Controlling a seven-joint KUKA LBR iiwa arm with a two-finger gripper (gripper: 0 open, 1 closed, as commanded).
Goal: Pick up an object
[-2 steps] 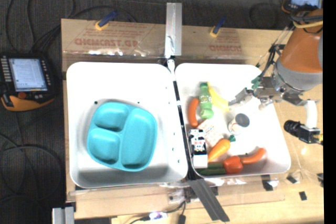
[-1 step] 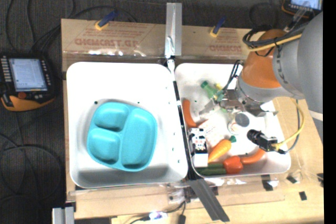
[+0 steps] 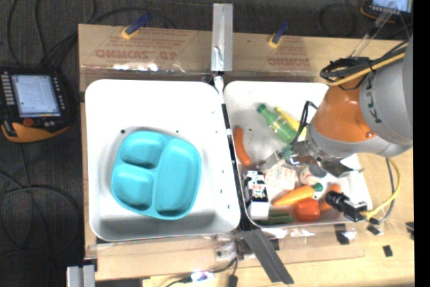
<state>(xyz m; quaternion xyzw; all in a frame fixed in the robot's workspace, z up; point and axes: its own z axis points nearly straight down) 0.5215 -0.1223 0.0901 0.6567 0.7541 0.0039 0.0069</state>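
The pincer (image 3: 297, 163) is low in the right bin (image 3: 248, 94), amid the clutter; whether it is apart or together, I cannot tell; a green bottle (image 3: 278, 121) lies at its eleven o'clock, an orange carrot (image 3: 293, 196) just beside it at six o'clock, a red piece (image 3: 307, 210) beyond; the left bin (image 3: 101, 97) at nine o'clock carries a blue divided tray (image 3: 156, 173).

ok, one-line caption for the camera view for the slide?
Arm reaches into the right bin over mixed toy food; blue tray sits in the left bin.
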